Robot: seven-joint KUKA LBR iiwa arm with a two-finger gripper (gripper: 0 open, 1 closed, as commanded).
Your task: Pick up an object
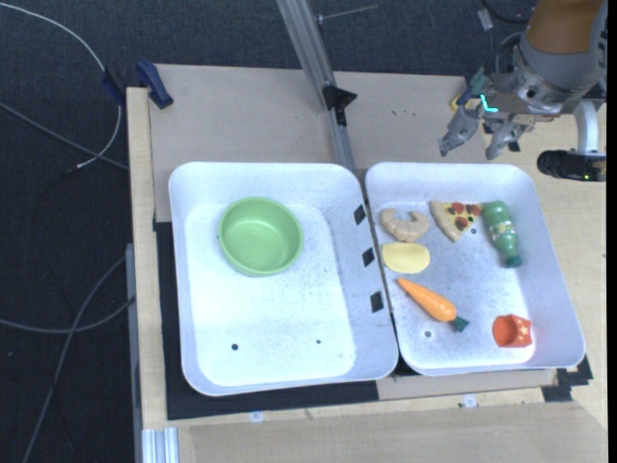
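Note:
My gripper (477, 143) hangs above the bench just beyond the far rim of the right bin (549, 258), its two fingers spread open with nothing between them. Below it in that bin lie a pizza slice (453, 217), a green bottle (500, 231), a tan croissant-like piece (405, 224), a yellow potato-like lump (405, 257), an orange carrot (429, 301) and a small red-orange item (512, 331). A green bowl (259, 235) sits in the left bin (270, 345).
A slanted metal pole (313, 56) crosses the bench behind the bins and ends at a black clamp near the gap between them. A blue clip (152, 83) sits at the bench's far left corner. Cables trail over the dark floor at left.

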